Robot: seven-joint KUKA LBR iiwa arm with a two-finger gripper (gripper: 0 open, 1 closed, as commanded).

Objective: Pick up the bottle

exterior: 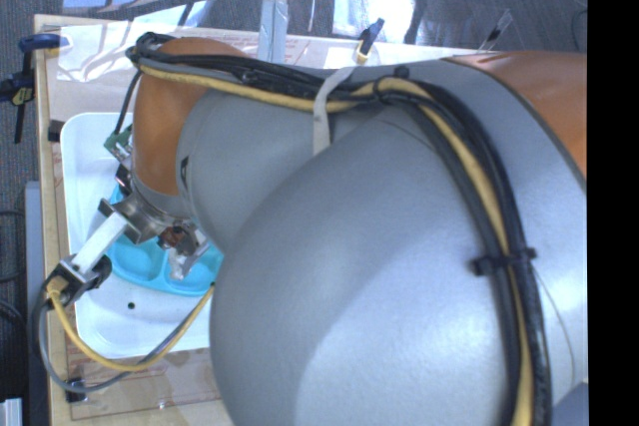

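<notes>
Since the wrist hardware crowded the tip of the gripper (168, 246), whether it was spread or closed could not be told, and nothing could be seen clamped in it. It sat low inside the bin (88, 143) at the view's left, directly over a turquoise object (160, 272) that lay on the white floor, touching it or just above it; which of the two could not be made out. That object was the only sizeable thing visible in the bin and so the likeliest target, though it read as flat, with shallow hollows, more than as a clear bottle shape, and part of it was hidden under the gripper. It appeared to be resting on the floor, not lifted. A white bar (95, 252) slanted out from the gripper toward the bin's near corner, and a yellow cable (100, 359) looped from its end across the bin's rim and along the bench (150, 384). Above the gripper came the orange band (160, 130), then the broad grey arm (399, 264), which covered most of the bench. By my reading, the reach was done, the grasp unconfirmed, and the lift remained.
</notes>
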